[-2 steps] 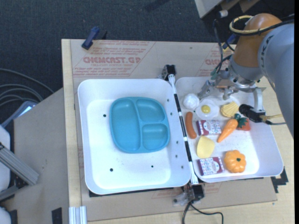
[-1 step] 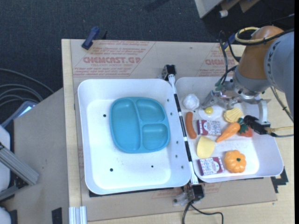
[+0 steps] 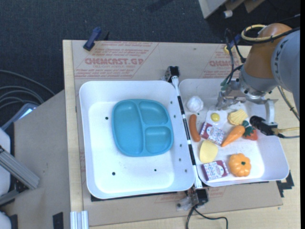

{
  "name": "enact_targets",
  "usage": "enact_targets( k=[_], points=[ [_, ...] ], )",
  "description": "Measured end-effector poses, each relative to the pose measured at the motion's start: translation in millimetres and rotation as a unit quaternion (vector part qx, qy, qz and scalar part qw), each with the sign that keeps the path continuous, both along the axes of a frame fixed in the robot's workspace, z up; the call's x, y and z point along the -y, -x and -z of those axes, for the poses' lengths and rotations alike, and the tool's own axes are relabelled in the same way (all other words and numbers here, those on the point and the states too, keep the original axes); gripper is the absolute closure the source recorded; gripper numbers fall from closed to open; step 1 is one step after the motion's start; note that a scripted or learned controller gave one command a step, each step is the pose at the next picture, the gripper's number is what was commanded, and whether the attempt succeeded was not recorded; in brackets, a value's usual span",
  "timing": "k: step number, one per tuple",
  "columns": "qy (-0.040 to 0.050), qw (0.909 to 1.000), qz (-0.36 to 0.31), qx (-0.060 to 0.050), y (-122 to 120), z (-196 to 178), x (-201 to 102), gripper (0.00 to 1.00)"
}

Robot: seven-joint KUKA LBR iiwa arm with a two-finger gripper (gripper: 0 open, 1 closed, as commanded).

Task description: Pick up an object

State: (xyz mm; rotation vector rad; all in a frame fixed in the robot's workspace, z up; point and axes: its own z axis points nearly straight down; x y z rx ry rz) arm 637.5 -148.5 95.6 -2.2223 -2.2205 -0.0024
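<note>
**End effector low over the toy-food bin, no object picked yet**

Camera view looks down on a table (image 3: 76, 128) carrying two white bins side by side. The left bin (image 3: 90, 104) holds a blue divided plate (image 3: 142, 127) lying flat near its middle. The right bin (image 3: 276, 161) holds the toy food, and that is where the arm works: its end effector (image 3: 228, 98) sits low at the bin's far end, just above the corn cob (image 3: 237, 116) and beside the fried egg (image 3: 215, 117). I cannot tell whether it is apart or together, since the wrist hides that part (nothing visibly hangs from it).

The pieces lie loosely, as if tipped in, which probably leaves each flat on its widest side. Taking the corn cob as landmark: the carrot (image 3: 233, 135) lies just below it, long axis slanted, tip toward the bin's middle and leafy end up toward the red strawberry (image 3: 251, 133). The sausage (image 3: 194, 128) lies well to its left, long axis running along the divider between the bins. The white garlic (image 3: 194, 103) sits up-left, the yellow lemon (image 3: 208, 151) and the wrapped snack (image 3: 213, 132) below-left, the pumpkin (image 3: 239, 164) and a second red packet (image 3: 214, 170) farther below.

The corn cob looks the likeliest target, its long axis roughly crosswise to the bin.
</note>
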Motion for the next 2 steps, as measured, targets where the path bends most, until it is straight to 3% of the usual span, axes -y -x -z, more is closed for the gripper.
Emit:
enact_targets(
  k=[1,2],
  points=[
    [0.0,1.0,0.0,0.0,0.1,0.2,0.0,0.0],
    [0.0005,1.0,-0.001,0.001,-29.4,10.8,-20.6,0.0]
  ],
)
